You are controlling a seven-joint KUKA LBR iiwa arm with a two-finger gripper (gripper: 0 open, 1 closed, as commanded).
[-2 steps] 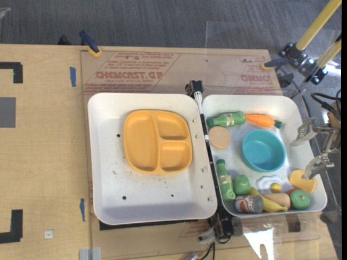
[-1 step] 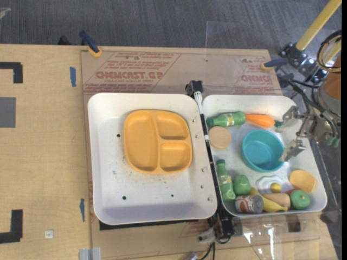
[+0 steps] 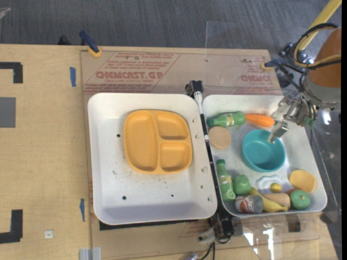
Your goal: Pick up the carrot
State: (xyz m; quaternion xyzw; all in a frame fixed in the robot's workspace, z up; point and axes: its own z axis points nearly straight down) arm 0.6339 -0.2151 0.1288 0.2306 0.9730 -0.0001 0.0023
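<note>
Carrot (image 3: 259, 120) lies near the back wall of the right bin (image 3: 317, 169), just behind the teal bowl (image 3: 263, 151) and beside the green bottle (image 3: 227, 119). Gripper (image 3: 277, 131) hovers at the carrot's right end, over the bowl's rim — nothing between its fingers; can't tell whether they're parted or closed. Left bin (image 3: 103, 161) holds an orange divided plate (image 3: 158, 141). Front of the right bin: a can (image 3: 249, 203), a banana (image 3: 275, 201), a fried egg (image 3: 269, 184) and a lemon (image 3: 302, 180).
</note>
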